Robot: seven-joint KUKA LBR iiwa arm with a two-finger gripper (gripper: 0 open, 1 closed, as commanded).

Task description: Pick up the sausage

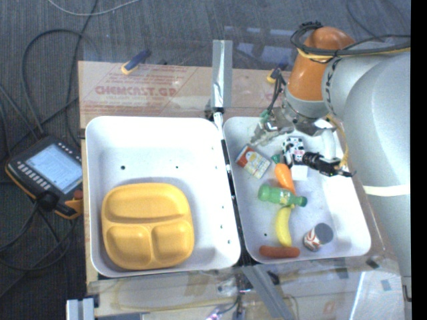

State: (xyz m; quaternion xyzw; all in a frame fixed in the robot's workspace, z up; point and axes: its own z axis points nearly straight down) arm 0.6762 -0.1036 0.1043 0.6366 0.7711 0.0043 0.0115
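Camera view: sausage (279, 251) lies at the right bin's (347, 199) near edge, well apart from the gripper (265, 131); its grip state cannot be told.

**Two bins side by side, most items in the right one**

On the worktop (100, 89) sit two bins, touching along their inner walls. The left bin (133, 135) holds a divided tray (147, 225) in its near half. In the right bin (347, 205) the claw (267, 127) hangs over the far left corner. Just near of it lies a small carton (252, 162), with a carrot (285, 175) to its right. Near of the carrot lies a bottle (280, 196), then a banana (284, 227), and the sausage (279, 251) along the near wall. A round item (317, 237) sits right of the banana. A handheld pendant (47, 169) lies on the floor, left of the worktop.
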